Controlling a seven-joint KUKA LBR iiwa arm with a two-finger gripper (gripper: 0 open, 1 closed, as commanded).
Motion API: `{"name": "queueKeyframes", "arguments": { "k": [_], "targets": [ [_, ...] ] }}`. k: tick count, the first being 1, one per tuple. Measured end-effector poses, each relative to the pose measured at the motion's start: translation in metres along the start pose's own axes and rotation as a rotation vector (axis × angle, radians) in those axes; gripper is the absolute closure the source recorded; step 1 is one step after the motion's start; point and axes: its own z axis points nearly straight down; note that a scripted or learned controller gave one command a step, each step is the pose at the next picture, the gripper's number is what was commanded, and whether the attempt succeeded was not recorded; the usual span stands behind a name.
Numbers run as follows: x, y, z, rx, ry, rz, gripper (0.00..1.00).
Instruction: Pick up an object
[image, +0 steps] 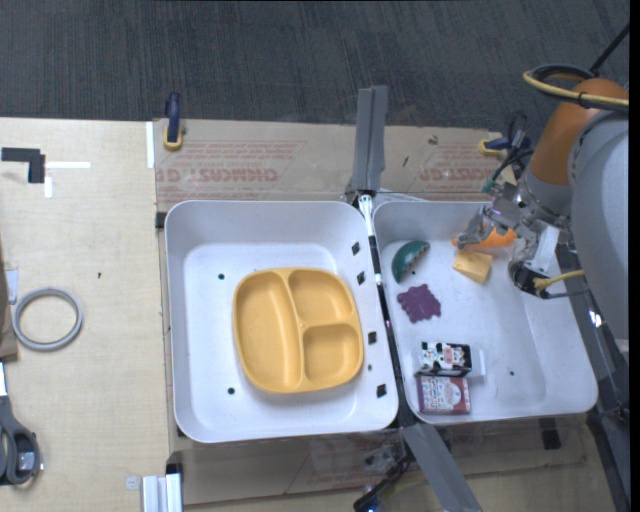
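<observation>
One arm | fingers (484, 232) over orange block (474, 265) | opening unclear

I see two white bins on the bench (80, 200). The left bin (190, 330) holds a yellow tray (298, 328). In the right bin (540, 370) lie a purple blob (419, 302), a green thing (408, 258), a small box (443, 393) and a yellow block (473, 265). My gripper (488, 232) hangs just above that block.
</observation>
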Motion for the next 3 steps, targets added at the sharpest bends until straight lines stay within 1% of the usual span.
{"name": "queueKeyframes", "arguments": {
  "k": [1, 2, 3],
  "targets": [
    [-0.010, 0.008, -0.001, -0.005, 0.006, 0.209, 0.00],
    [0.010, -0.009, 0.000, -0.007, 0.004, 0.712, 0.00],
    [-0.025, 0.010, -0.001, -0.002, 0.013, 0.807, 0.00]
  ]
}}
